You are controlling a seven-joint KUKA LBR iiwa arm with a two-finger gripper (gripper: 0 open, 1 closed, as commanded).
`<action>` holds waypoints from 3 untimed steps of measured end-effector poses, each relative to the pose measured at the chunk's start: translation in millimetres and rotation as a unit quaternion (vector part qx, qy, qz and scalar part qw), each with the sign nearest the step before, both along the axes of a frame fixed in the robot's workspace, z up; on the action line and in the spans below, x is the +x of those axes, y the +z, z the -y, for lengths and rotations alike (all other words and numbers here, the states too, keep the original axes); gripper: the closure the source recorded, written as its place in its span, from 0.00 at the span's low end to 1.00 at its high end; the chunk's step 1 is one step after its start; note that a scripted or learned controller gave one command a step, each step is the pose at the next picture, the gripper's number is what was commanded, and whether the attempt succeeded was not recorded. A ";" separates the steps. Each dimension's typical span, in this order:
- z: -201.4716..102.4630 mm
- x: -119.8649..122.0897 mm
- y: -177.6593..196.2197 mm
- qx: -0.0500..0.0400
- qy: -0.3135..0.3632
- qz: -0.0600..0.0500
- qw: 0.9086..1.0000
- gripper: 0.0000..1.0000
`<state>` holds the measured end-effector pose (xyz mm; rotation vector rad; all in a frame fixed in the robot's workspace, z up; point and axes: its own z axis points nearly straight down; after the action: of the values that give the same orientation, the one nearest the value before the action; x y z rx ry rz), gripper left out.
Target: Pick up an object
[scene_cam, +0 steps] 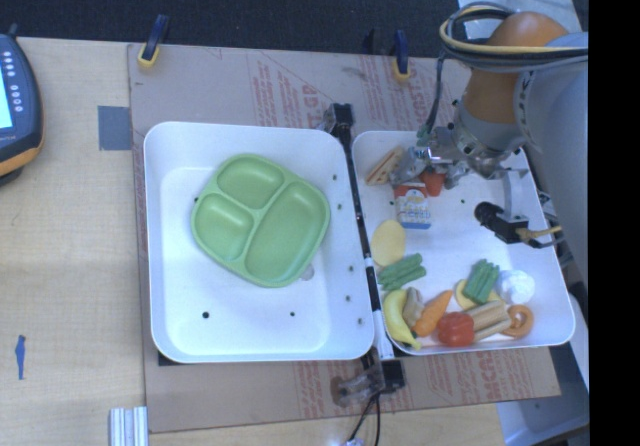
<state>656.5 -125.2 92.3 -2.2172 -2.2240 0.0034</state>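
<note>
1. The grey arm with the orange band reaches in at the upper right of the frame, and its claw sits low over the upper end of the right shallow white plastic bin.
2. Whether the claw is wide, narrow or holding anything, I cannot tell; its tips merge with the small items under it.
3. Directly at the claw lie a small red-and-white carton, a tan wedge-shaped piece and a small red piece; which one is aimed at is unclear.
4. The other toy foods rest lower in that bin: a pale yellow oval, a green bean pod, a yellow banana, an orange carrot and a red tomato.
5. The left white bin carries a light green divided plastic plate.
6. Judgement: the approach looks done; nothing is visibly lifted, so gripping and raising are left.
</note>
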 end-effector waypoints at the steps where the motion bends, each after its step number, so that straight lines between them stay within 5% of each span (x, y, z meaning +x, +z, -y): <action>1: -3.1 -0.3 -0.1 0.000 0.001 -0.001 1.000 0.00; 3: 11.7 0.0 0.2 0.000 0.000 0.001 1.000 0.00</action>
<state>656.5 -136.9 92.5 -2.2192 -2.2237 0.0030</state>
